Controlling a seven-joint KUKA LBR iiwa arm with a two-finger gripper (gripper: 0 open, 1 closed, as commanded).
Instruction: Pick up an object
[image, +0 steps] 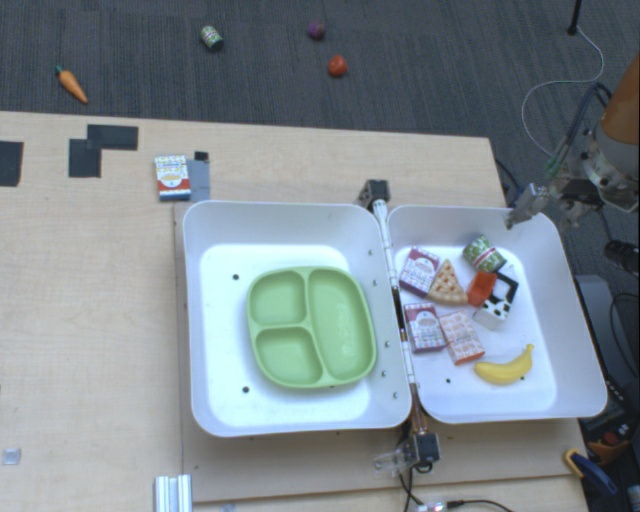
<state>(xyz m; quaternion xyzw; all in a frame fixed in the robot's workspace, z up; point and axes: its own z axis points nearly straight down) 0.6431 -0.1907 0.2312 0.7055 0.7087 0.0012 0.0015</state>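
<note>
Floor, top of frame: toy carrot (71, 84) at upper left; small can (211, 38), purple piece (316, 30) and red piece (338, 66) farther right.

Bench (90, 320), light wood: dark patches near its upper left; a small printed carton (173, 177) just above the left bin's upper-left corner.

Left bin (205, 330), white, centre of frame: holds one green three-compartment plate (311, 327).

Right bin (560, 300), white, touching the left bin along a shared edge. Contents, left to right: two red-and-white cartons (424, 327), one above the other; pizza slice (448, 285) beside the upper one; a third flat carton (463, 338) lower down; green can (483, 254) near the top; orange-red piece (482, 289) below it, touching a black-and-white carton (497, 299); banana (504, 367) at lower right, apart from the rest.

Gripper (524, 208), upper right of frame: over the right bin's upper-right rim, above and right of the green can. Nothing visible between the fingers; whether they are open or closed cannot be told.
</note>
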